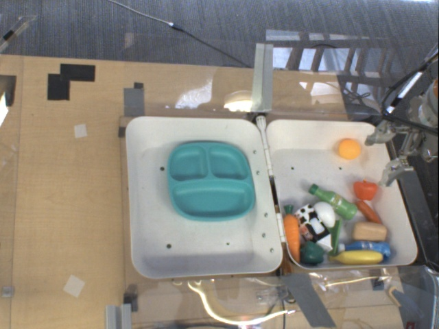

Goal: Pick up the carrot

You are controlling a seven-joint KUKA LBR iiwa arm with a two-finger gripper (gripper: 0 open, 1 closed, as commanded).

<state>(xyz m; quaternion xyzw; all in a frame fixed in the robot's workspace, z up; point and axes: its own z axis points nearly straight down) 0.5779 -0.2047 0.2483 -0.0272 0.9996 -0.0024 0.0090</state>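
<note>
The carrot (292, 233) lies against the right bin's (302, 142) left wall, just left of the cow toy (317, 219), looking light, stiff and smooth, best pinched across its thick middle, while the tool (392, 157) hangs spread and empty at the bin's far right edge.

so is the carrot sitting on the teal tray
No, the carrot lies in the right bin against its left wall, while the teal tray sits in the left bin.
</note>
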